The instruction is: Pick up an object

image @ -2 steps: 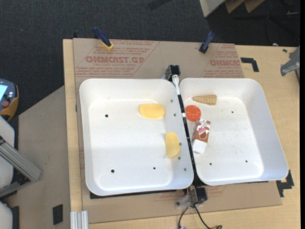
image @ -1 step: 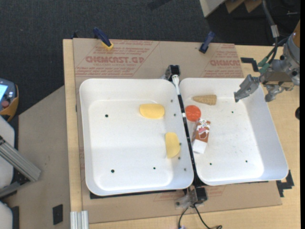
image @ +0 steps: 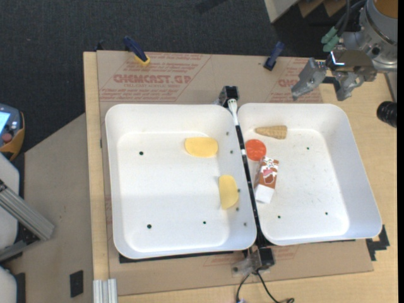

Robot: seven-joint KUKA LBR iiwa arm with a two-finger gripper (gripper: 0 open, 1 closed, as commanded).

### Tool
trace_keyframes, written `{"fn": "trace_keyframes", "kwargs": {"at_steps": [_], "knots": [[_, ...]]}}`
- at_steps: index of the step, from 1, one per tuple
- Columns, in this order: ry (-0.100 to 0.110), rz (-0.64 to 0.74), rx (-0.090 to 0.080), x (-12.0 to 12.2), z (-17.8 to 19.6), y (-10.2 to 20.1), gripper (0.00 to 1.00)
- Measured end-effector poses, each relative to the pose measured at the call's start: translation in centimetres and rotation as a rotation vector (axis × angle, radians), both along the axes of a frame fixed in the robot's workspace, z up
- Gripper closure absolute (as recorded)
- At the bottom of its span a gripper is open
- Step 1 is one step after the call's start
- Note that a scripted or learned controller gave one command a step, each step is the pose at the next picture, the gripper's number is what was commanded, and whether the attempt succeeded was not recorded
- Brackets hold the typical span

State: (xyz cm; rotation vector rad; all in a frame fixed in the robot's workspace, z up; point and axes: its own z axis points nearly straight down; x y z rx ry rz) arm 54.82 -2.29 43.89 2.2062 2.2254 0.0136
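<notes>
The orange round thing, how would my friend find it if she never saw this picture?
Look at the right bin, the one nearer the robot arm. Along its left wall, just below the tan cone and above the brown and white packet, lies the orange round thing. It is the only flat orange-red circle there.

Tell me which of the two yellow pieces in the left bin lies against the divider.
The lower yellow piece, beside the left bin's right wall near the divider. The upper yellow piece lies farther back and more toward the bin's middle, away from that wall.
</notes>
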Motion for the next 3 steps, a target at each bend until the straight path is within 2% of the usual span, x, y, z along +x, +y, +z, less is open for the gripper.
{"fn": "trace_keyframes", "kwargs": {"at_steps": [1,2,3], "knots": [[-0.004,-0.003,0.001,-1.7,10.4,3.9,0.0],[0.026,-0.006,-0.001,0.6,-5.6,7.0,0.0],[0.026,-0.007,-0.002,8.0,-26.5,9.6,0.0]]}}
